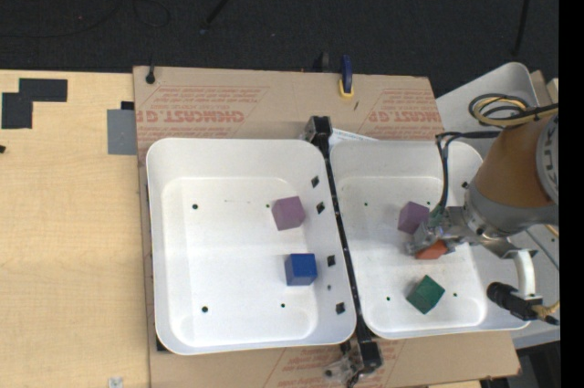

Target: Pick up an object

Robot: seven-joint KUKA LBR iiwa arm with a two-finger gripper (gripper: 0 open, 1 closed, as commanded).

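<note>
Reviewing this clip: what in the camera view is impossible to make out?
- Gripper: too small and cluttered to tell whether it is open or shut.
- Orange object under the gripper: partly covered, shape unclear.
- Purple block in the right bin: whether the gripper touches it is unclear.

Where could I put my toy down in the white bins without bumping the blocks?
The left bin has the most room: its whole left half, away from the purple block and blue block. The right bin is crowded: the gripper sits by another purple block and an orange piece, with a green block below. Its upper strip is bare.
</note>
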